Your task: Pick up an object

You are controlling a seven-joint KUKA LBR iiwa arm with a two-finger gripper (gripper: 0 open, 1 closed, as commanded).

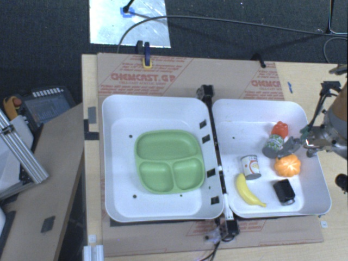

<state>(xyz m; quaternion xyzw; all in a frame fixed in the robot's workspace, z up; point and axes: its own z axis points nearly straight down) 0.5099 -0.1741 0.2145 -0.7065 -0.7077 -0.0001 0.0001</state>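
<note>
The right bin [239,118] holds several objects. A small bottle [275,139] with a red cap lies at the right of the middle. An orange [287,166] sits just below it. A small can [250,167] stands left of the orange, with a banana [248,190] under it. A black block [284,191] lies near the front right corner. My gripper [292,144] reaches in from the right edge, low over the bin, just right of the bottle and above the orange. Whether it touches the bottle is unclear.
The left bin [117,124] holds a green divided plate [167,161]. A black divider [213,151] runs between the bins. A yellow clamp [147,56] sits on the cardboard behind them, and cables cross the dark floor beyond.
</note>
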